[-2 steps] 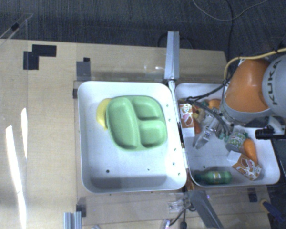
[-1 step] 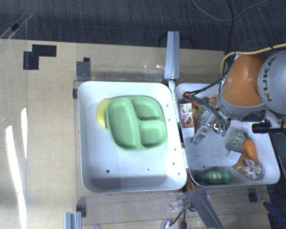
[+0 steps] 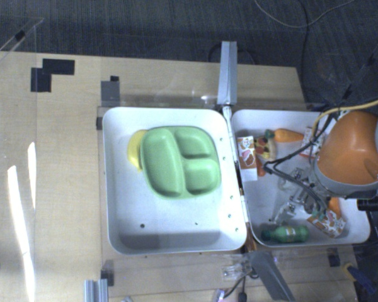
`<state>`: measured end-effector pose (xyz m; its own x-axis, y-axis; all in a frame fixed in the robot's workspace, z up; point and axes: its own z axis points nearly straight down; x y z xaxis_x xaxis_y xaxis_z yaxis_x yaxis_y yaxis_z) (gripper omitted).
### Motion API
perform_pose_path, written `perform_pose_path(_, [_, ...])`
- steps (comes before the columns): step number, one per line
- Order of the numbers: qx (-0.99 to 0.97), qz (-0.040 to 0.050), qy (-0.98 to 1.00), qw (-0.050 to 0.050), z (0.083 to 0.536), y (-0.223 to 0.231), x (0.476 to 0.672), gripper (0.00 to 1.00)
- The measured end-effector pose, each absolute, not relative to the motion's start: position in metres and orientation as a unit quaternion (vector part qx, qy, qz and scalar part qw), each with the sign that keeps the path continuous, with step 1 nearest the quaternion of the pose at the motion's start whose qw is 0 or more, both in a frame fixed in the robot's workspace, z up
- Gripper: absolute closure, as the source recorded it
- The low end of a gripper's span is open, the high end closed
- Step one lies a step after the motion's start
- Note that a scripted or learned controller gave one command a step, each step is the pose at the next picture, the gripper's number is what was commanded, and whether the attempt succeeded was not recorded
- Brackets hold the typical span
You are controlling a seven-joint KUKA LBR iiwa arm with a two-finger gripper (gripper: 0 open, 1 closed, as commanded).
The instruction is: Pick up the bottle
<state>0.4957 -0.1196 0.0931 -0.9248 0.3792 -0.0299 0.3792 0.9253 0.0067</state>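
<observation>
Divided tray point(image 3: 179, 160) in left bin point(image 3: 123, 231); bottle point(image 3: 285, 233) lying at right bin's point(image 3: 359, 234) front edge, gripper point(image 3: 293, 207) just behind it.

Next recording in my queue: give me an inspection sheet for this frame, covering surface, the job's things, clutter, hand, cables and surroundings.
Surface: wooden bench bearing two white bins, left bin and right bin, side by side.
Job's things: green bottle lying on its side at the near edge of the right bin, not held.
Clutter: green divided tray in the left bin over a yellow item; in the right bin, a printed packet, an orange item and a colourful packet.
Hand: hand low in the right bin, just above the bottle; finger state unclear.
Cables: black cables on the arm; a loop of cable on the floor.
Surroundings: dark carpet beyond the bench.
</observation>
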Motion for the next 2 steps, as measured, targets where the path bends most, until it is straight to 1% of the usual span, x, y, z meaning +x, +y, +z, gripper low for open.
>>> perform_pose_path(1, [0.193, 0.0016, 0.981, 0.015, 0.1036, -0.118, 0.497, 1.0])
perform_pose_path(2, [0.193, 0.0016, 0.981, 0.015, 0.1035, -0.118, 0.4969, 0.0])
